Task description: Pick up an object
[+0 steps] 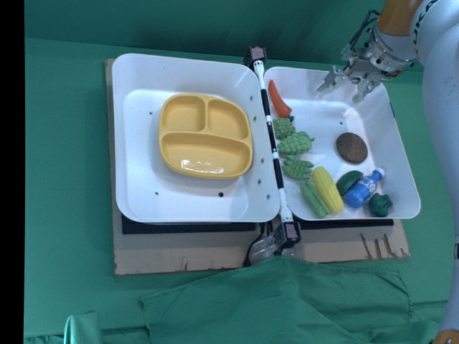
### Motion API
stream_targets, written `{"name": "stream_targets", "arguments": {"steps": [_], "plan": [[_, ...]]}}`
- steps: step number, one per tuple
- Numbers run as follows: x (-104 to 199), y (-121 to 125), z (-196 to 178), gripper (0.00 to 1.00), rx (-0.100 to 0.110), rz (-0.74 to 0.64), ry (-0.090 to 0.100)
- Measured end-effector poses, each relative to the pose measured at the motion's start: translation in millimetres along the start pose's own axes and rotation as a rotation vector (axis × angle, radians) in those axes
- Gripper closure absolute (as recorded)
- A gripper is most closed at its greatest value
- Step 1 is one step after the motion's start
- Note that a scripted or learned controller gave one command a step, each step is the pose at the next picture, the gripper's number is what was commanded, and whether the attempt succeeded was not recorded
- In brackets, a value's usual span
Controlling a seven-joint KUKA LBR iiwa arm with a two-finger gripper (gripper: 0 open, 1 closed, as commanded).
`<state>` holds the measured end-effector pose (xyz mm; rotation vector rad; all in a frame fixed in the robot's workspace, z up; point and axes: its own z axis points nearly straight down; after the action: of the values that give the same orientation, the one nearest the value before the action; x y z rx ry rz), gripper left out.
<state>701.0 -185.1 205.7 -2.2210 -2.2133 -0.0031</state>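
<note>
Blue bottle (362, 189) near front rim; end effector (346, 84) well apart — fingers spread, holding nothing.

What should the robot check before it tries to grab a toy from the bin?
1. Tool open: ok, its fingers are spread.
2. Tool carrying nothing: ok, nothing sits between the fingers.
3. Tool over a toy: not ok, it hangs at the right bin's far edge, away from the toys.
4. Toy with room around it: ok, the brown disc lies apart from the others.
5. Crowded toys: not ok, the corn touches green pieces beside it.
</note>
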Motion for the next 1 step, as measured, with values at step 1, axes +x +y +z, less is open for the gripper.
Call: {"name": "stream_targets", "arguments": {"steps": [1], "plan": [[0.0,0.0,0.0,0.0,0.0,0.0,0.0]]}}
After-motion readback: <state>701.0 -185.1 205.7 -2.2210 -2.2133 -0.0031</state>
